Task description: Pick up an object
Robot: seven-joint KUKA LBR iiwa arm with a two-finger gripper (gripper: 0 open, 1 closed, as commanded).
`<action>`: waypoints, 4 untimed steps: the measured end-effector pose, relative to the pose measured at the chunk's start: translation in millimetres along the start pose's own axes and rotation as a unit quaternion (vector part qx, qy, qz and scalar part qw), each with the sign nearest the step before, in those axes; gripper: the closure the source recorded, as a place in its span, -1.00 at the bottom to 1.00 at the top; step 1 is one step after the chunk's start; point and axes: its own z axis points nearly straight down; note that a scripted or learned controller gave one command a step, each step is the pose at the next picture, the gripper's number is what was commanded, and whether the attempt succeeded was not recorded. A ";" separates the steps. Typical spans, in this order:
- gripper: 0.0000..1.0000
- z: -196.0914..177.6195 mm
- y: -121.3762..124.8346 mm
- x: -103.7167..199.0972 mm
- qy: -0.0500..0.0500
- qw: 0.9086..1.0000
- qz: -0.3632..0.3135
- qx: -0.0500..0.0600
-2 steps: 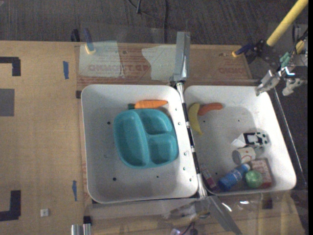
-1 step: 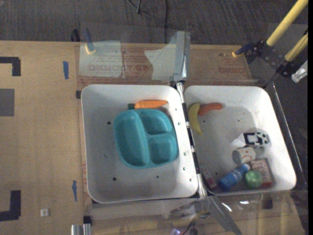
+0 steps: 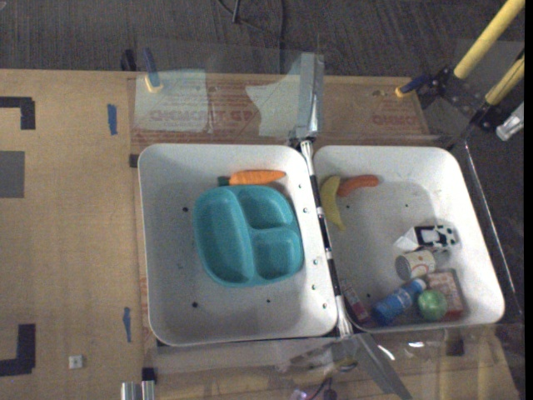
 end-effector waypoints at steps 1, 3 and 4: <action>-1.00 0.0 -37.3 10.3 0.002 1.000 0.029 0.001; -1.00 0.0 -37.3 10.3 0.002 1.000 0.029 0.001; -1.00 50.8 33.8 -18.3 0.000 0.990 -0.142 -0.001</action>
